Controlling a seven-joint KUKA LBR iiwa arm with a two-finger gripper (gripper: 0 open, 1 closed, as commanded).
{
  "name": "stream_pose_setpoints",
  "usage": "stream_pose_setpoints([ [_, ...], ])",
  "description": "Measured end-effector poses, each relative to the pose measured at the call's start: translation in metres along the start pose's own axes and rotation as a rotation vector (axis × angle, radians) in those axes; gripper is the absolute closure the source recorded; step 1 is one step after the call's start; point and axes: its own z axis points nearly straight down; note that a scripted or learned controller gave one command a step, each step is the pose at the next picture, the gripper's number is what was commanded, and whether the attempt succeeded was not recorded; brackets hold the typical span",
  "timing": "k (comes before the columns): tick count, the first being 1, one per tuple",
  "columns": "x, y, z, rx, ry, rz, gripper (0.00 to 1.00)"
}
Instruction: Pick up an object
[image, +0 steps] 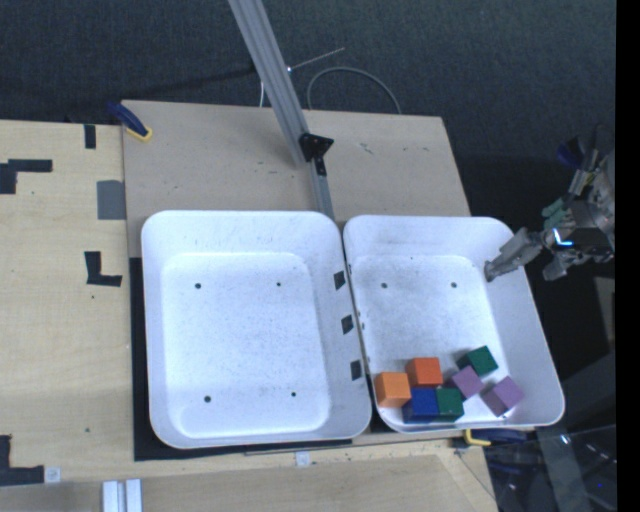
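At the right bin's (520, 300) upper right rim the gripper (510, 258) hovers with nothing visibly held, whether spread or closed impossible to tell, while well apart along the near wall cluster two orange blocks (409, 379), a blue (424, 402), two green (481, 360) and two purple (502, 394).

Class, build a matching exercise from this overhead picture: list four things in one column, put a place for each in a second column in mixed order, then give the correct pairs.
Things
1. blue cube
2. gripper
3. light purple cube
4. metal pole

Places
A. over the right bin's upper right rim
B. front row of the cluster, between an orange and a green cube
C. slanting across the bench above the bins
D. right end of the cluster, near the right bin's lower right corner

Pairs: 1-B, 2-A, 3-D, 4-C
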Motion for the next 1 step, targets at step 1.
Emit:
stream_pose_setpoints([
  [1,0.055,-0.0007,0.0432,0.013,0.005,-0.007,0.0],
])
